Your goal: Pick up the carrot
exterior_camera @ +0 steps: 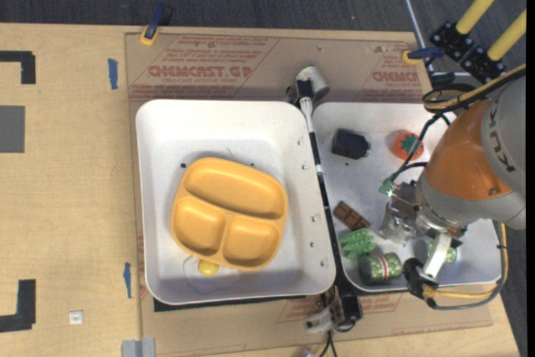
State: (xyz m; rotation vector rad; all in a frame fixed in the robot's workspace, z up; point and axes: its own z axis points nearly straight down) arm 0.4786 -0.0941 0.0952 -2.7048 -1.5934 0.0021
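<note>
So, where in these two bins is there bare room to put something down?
Left bin: the far strip between the yellow plate and the wall. Right bin: the middle patch between black block, carrot and brown bar. Crowded: its near corner, with green toy, can and the arm.

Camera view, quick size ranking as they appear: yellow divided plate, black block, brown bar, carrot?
Largest: yellow divided plate, by far.
Next: black block.
Smallest: brown bar and carrot, which look too alike to rank.
</note>
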